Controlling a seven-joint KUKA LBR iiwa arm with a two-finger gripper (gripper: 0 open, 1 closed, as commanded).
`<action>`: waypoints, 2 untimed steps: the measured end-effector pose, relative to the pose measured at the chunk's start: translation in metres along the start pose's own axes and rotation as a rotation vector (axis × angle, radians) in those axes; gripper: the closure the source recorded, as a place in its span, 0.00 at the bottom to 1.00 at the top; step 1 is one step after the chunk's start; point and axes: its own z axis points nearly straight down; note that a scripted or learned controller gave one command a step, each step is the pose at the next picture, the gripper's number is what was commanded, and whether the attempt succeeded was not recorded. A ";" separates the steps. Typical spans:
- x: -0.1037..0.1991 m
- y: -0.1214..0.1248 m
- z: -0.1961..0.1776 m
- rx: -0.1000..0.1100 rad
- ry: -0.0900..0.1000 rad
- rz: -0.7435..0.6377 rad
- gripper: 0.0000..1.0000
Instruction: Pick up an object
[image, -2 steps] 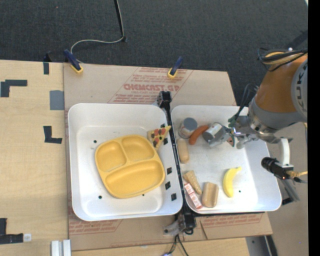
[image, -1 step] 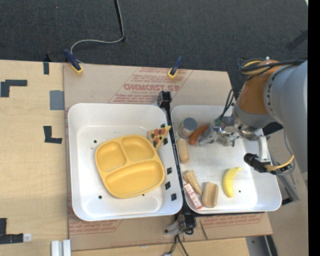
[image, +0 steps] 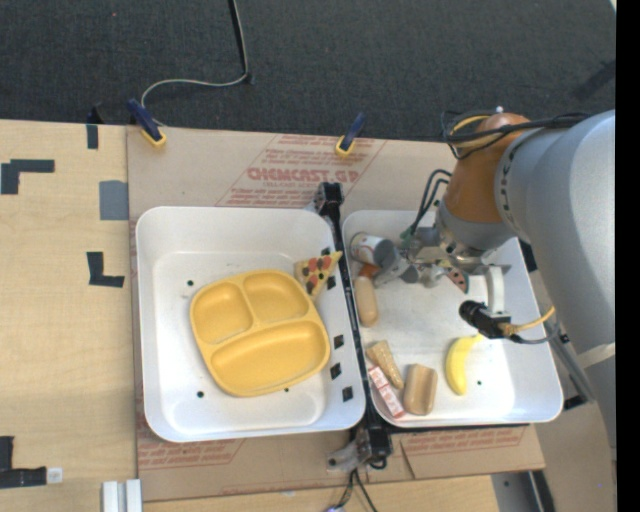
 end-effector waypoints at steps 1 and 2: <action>-0.003 0.026 0.005 0.071 0.000 -0.003 0.00; -0.002 0.026 0.005 0.068 -0.003 -0.001 0.00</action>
